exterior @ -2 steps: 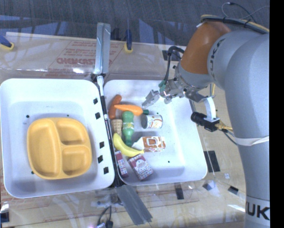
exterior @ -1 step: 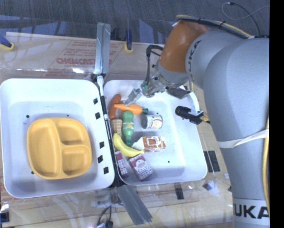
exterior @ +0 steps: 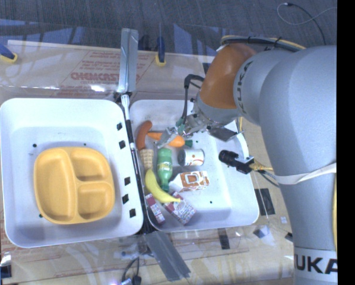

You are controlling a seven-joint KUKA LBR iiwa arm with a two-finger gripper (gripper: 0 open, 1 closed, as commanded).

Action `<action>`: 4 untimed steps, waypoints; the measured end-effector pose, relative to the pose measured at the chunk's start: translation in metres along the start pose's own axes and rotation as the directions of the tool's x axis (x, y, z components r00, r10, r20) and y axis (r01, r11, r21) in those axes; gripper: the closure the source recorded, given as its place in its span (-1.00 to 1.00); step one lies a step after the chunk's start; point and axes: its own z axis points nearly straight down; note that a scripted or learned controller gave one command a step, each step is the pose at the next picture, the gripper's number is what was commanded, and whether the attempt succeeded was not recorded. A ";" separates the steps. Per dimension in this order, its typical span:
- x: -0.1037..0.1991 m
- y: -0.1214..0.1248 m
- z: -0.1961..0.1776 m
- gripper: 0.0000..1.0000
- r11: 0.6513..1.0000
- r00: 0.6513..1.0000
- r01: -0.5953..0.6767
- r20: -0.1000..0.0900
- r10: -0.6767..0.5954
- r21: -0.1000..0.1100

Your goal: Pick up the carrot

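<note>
Carrot [exterior: 175,141] lies in the right bin [exterior: 240,209] at the fingers' [exterior: 185,127] seven o'clock, their spread hidden; the arm slants in from three o'clock.

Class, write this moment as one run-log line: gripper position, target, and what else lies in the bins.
gripper over right bin | carrot just below it, not lifted | banana, green bottle nearby | yellow tray in left bin

- bench [exterior: 76,70], clear plastic sheet w/ red print on top
- 2 white bins side by side: left bin [exterior: 11,159], right bin [exterior: 237,200]
</note>
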 end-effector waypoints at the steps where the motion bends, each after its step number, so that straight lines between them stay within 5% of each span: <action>1: 0.063 -0.012 -0.099 -1.00 1.000 1.000 -0.016 -0.001 0.016 0.002; 2: 0.055 0.010 -0.099 -1.00 0.998 0.998 0.070 0.000 -0.070 0.001; 3: 0.011 0.009 -0.003 -1.00 0.999 0.999 0.048 -0.003 -0.048 0.006; 4: -0.019 -0.025 -0.108 -1.00 0.999 0.999 0.053 0.000 -0.053 0.000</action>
